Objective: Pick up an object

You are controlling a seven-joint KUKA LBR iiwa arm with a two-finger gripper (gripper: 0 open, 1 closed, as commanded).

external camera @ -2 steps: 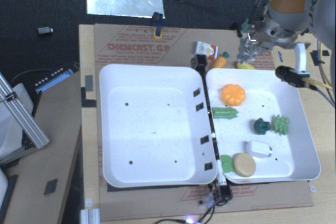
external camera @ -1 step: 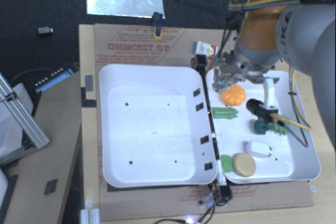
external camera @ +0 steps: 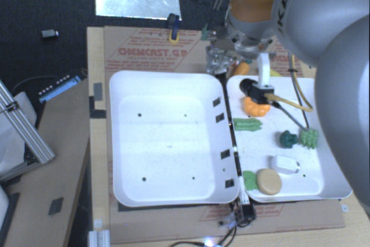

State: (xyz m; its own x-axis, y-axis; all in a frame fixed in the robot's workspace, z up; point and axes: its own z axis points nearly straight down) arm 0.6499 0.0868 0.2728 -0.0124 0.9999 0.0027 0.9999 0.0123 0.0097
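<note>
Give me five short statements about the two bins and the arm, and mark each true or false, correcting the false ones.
1. The loose objects lie in the right bin. True.
2. The tan round disc sits at the far end of that bin. False: it lies at the near edge, beside a white block.
3. The gripper is over the far end of the bins, near the divider. True.
4. The orange object lies in the left bin. False: it lies in the right bin.
5. The arm is blue. False: it is grey with an orange band.
</note>
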